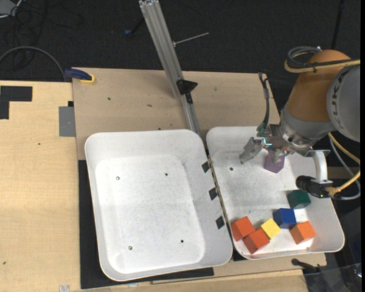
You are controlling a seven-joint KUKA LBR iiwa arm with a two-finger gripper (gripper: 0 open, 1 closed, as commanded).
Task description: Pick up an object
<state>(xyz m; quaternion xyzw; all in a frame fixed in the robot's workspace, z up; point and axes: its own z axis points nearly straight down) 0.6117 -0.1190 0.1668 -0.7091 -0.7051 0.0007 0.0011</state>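
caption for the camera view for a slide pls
KUKA arm's claw poised beside a purple block in the right bin, coloured blocks clustered near its front edge.

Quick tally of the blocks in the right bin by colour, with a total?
Orange: 3
Yellow: 1
Blue: 1
Green: 1
Purple: 1, right under the gripper
Total: 7

White bins (pixel 146 257) — blocks in orange (pixel 250 234), yellow (pixel 271 228), blue (pixel 285 217), green (pixel 298 199), purple (pixel 274 161).
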